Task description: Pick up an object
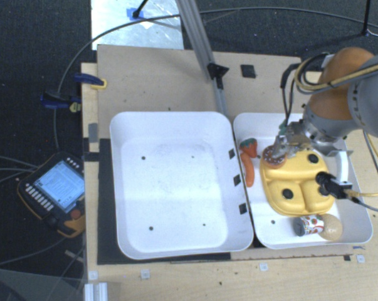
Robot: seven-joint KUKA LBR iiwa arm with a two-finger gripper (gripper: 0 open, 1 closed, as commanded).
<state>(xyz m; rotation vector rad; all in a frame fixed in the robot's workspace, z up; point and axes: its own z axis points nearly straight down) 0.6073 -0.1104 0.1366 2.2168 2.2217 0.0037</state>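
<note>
The right bin (358, 221) holds a large yellow plastic shape (295, 184) with black dots, an orange carrot (247, 163) along its left wall, a small patterned can (309, 225) and a beige ball (331, 229) at its front. My gripper (276, 155) hangs low over the yellow shape's upper left corner, just right of the carrot's top. A small reddish round piece shows at its tip; I cannot make out what it is. The arm's wrist (330, 121) comes in from the right, above the bin's back.
The left bin (123, 137) stands beside the right one. A metal pole (198, 33) slants across the back of the bench. A handheld pendant (54, 190) and cables lie on the floor to the left, with clamps (88, 80) on the bench's left edge.
</note>
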